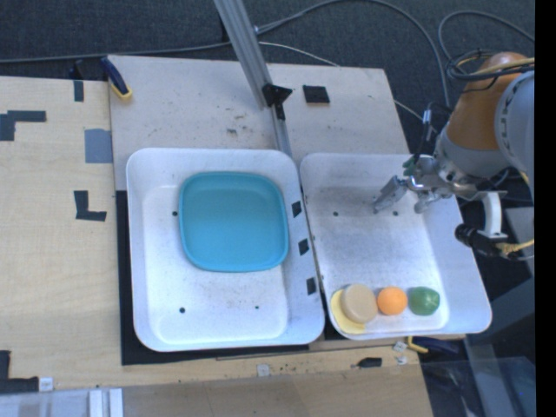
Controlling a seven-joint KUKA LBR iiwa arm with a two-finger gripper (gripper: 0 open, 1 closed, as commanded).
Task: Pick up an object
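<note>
Two shallow white plastic bins are seen side by side on the bench. The left bin (pixel 148 233) is largely taken up by a square turquoise plate (pixel 233 221) lying flat. The right bin (pixel 373 241) is bare across its middle, and its candidates for picking are gathered along the near edge: a round tan disc-shaped piece (pixel 357 301) resting on something yellow, then a small orange ball (pixel 392 301) just beside it, then a small green ball (pixel 424 301), the three set in a close row.

The grey arm with its orange band (pixel 486 115) is reached in from the right, and the two-finger gripper (pixel 401 193) is held over the far right part of the right bin, well apart from the row. Its fingers appear spread, and nothing is seen between them.

The step in hand is judged to be the approach, with no grasp yet made. For the next move, the gripper would need to be carried toward the near edge, centred over one piece and lowered; the close spacing is likely to make a clean closure around a single ball awkward.
</note>
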